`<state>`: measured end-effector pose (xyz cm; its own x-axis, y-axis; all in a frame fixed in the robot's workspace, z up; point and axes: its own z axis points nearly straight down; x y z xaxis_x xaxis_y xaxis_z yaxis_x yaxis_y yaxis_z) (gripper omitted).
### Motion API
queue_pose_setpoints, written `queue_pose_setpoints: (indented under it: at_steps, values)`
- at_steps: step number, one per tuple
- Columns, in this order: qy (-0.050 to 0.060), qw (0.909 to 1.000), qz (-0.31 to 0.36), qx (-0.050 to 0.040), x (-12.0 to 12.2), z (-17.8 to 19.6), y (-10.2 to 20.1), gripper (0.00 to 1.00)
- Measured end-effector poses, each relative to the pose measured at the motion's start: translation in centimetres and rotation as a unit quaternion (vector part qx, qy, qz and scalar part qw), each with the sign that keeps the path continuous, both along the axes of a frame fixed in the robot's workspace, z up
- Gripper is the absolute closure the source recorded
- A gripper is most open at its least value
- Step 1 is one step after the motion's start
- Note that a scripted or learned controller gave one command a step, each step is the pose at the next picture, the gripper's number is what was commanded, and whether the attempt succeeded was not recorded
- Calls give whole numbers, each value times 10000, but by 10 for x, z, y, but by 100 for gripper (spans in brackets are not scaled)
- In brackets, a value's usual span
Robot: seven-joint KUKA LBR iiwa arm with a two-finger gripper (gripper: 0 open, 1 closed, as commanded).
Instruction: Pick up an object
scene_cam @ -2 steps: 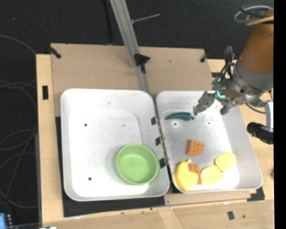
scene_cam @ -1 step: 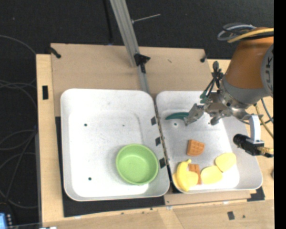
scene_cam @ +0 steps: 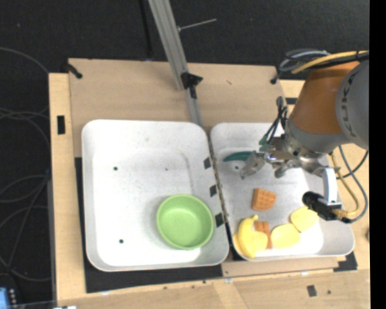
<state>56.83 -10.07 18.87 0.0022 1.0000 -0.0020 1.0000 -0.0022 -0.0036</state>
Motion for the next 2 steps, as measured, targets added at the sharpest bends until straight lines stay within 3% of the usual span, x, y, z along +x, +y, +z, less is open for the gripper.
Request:
queue_pose_setpoints:
  at_steps: [1, 2]
  values:
    - [9, 10000, 2, 1, -9, -58, -7, 0]
    - [-31, 10000, -18, 18, -6, -44, -7, 100]
